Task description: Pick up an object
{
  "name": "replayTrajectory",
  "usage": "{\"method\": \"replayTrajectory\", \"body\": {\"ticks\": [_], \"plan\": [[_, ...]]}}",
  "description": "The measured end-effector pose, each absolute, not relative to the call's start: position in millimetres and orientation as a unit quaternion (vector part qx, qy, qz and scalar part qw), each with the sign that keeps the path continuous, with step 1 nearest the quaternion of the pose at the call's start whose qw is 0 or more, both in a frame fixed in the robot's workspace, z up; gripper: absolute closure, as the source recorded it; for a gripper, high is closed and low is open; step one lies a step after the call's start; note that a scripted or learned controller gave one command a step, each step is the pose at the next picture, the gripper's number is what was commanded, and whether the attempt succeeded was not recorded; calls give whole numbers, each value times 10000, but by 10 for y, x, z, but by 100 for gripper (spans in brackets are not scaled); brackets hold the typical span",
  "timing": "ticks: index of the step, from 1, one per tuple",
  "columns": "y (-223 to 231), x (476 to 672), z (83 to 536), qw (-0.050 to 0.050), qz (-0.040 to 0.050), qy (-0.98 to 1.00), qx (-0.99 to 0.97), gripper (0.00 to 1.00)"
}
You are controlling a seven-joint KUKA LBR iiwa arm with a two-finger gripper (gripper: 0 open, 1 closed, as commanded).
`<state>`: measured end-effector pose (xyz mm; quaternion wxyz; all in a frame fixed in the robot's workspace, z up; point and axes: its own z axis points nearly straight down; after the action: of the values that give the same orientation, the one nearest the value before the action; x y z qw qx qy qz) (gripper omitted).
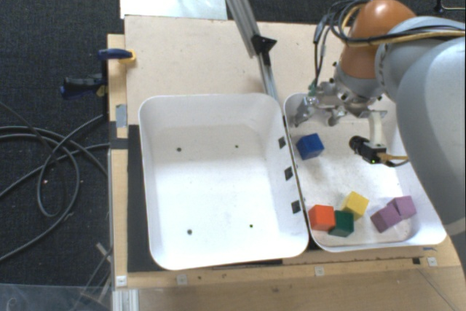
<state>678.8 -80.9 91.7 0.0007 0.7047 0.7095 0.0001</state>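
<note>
Dark carpet with black cables surrounds a tan wooden bench carrying two shallow white bins. At left, the left bin shows bare white floor. Beside it, the right bin holds a blue cube near its far left corner, and along its near edge an orange cube, green cube, yellow cube and two purple blocks. The gripper hangs above the bin's far edge, just beyond the blue cube; its opening cannot be made out, and nothing is seen in its grasp.
</note>
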Motion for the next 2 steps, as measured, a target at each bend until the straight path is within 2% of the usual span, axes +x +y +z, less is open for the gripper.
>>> {"method": "replayTrajectory", "body": {"ticks": [1, 2], "plan": [[-893, 6252, 907, -4, -5, 7070, 7072, 0], [-834, 6278, 908, 6, 9, 7087, 7055, 0]]}}
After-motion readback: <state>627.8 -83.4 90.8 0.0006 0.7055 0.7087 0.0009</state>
